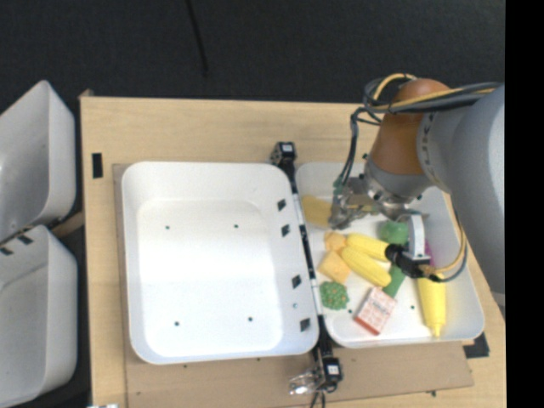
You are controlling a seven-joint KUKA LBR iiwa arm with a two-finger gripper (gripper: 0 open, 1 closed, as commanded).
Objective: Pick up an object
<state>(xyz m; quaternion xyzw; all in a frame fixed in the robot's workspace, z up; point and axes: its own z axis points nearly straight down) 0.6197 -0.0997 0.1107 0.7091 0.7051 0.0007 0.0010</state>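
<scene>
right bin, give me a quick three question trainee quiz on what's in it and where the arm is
1. True or false: the gripper hangs over the left bin.
2. Which item lies nearest the right bin's front edge? A) red and white packet B) green broccoli piece C) pale yellow block
3. What colour is the long item at the right side of that bin?

Key: 1 false, it is over the right bin. 2 A. 3 yellow.
</scene>
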